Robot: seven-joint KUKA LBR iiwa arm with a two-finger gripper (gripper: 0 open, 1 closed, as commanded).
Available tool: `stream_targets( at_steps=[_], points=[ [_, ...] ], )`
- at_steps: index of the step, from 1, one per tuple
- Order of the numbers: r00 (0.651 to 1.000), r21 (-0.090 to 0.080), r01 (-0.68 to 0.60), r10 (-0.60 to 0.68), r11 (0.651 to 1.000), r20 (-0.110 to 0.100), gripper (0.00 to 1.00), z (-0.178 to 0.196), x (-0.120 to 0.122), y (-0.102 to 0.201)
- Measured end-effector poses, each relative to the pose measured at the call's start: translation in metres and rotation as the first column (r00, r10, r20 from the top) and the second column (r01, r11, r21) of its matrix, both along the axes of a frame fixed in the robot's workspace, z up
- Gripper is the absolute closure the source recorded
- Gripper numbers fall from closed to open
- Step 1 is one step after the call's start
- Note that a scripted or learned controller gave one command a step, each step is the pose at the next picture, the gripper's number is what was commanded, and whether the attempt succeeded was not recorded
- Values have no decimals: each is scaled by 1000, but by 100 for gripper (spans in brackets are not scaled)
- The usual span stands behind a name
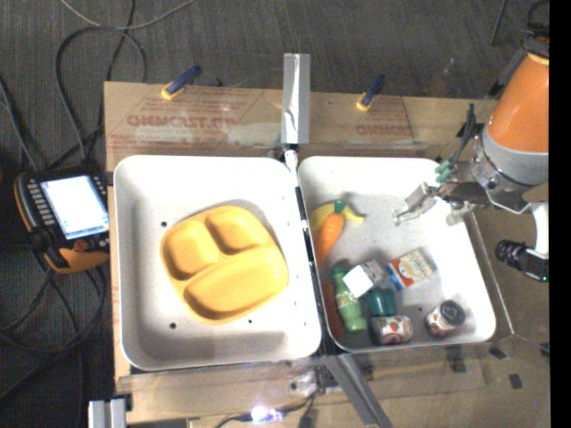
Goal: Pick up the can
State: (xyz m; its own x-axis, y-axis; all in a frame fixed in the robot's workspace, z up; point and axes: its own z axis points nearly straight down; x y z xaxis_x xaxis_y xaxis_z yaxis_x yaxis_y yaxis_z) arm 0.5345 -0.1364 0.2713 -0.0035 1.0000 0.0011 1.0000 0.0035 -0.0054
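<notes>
A red can [391,329] lies on its side near the front wall of the right bin [473,266]. A second, brownish can [444,318] with a dark top stands to its right in the front right corner. My gripper [417,203] hangs over the back part of the right bin, well behind both cans and apart from them. Its two fingers stand open with nothing between them. The grey arm with its orange band [526,105] comes in from the right edge.
The right bin also holds a carrot [329,231], a banana [350,210], a green bottle [348,306], a white block [358,281], a teal container [382,302] and a small carton [412,267]. A yellow divided tray [225,261] lies in the left bin [134,239].
</notes>
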Motion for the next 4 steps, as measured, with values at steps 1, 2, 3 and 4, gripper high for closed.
stream_targets(
  at_steps=[1,2,3,4],
  points=[
    [1000,0,-1,1,1000,-2,100,8,0,1],
    [1000,0,-1,1,1000,-2,0,8,0,1],
    [999,1,-33,33,999,1,0,-126,-13,9],
    [999,0,-36,36,999,8,0,-178,-23,-43]
  ],
)
